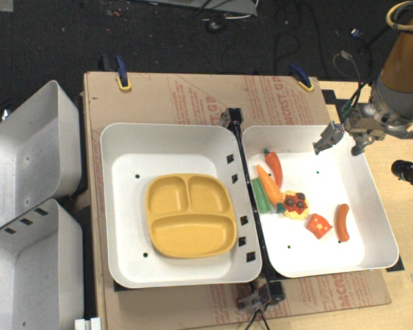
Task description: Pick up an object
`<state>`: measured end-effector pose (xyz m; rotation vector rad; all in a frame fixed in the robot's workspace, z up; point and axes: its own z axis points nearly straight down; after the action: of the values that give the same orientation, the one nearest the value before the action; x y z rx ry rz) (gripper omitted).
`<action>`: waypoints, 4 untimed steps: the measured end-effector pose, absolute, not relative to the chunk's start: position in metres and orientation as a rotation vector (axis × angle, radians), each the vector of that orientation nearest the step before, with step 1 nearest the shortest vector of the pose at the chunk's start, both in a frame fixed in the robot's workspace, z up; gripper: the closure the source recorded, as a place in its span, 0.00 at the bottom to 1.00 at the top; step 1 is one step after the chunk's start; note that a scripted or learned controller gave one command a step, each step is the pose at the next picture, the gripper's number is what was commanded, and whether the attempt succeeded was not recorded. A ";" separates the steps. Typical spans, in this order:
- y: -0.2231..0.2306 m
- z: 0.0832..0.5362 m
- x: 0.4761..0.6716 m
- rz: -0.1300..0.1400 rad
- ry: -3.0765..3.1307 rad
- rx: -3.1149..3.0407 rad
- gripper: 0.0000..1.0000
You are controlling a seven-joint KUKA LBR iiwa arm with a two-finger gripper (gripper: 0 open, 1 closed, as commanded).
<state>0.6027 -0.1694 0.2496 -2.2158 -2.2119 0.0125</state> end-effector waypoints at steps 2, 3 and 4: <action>-0.164 0.203 0.614 0.004 -2.223 -2.214 0.00; -0.171 0.156 0.618 0.005 -2.218 -2.220 0.00; -0.161 0.101 0.612 0.003 -2.218 -2.219 0.00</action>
<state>0.6122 -0.1612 0.1006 -2.2195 -2.2183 0.0034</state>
